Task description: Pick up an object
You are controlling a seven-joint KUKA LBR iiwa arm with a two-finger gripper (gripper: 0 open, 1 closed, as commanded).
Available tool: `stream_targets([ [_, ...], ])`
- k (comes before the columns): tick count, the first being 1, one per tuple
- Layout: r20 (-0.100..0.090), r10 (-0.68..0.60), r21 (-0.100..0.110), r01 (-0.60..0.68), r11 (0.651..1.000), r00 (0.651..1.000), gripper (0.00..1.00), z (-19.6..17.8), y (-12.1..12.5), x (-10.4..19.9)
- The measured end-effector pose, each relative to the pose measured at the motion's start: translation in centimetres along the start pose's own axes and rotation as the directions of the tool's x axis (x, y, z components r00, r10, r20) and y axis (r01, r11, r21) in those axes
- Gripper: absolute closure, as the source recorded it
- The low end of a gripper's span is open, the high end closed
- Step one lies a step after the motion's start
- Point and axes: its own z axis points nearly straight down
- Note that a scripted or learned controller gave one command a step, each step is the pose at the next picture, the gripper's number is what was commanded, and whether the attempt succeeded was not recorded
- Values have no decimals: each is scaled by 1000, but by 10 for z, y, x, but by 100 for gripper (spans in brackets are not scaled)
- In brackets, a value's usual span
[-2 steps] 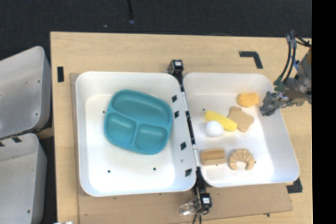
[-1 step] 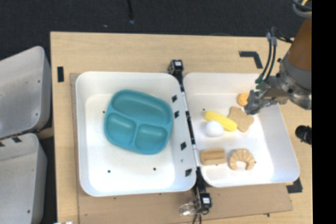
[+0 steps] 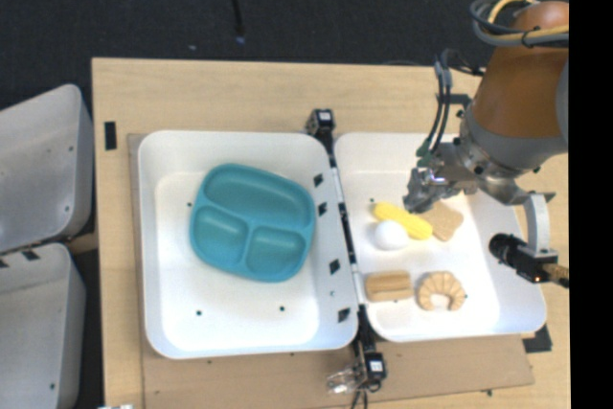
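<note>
Nearest the camera in the R-hand shallow white plastic bin (image 3: pixel 517 306), a tan rectangular block (image 3: pixel 387 285) and a curled beige croissant-shaped toy (image 3: pixel 442 290) are lying side by side. Further back, a white egg-shaped obj. (image 3: pixel 390 234) is touching a yellow banana-shaped toy (image 3: pixel 402 219), w/ a tan bread-like piece (image 3: pixel 446 223) just beside. The dark two-finger gripper (image 3: pixel 421 191) is hanging above the banana's far end, holding nothing; opening cannot be determined; a teal compartment plate (image 3: pixel 253 221) is sitting in the L-hand white bin (image 3: pixel 172 311).

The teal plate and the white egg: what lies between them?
In the camera view, between the teal plate and the white egg lie the bins' adjoining rims, with small black clips, then bare white floor of the right bin.
</note>
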Motion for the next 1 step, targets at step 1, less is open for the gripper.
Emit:
stream_targets([
  [1, -1, -1, -1, 1, 1000, 1000, 100, 1, 8, 58],
])
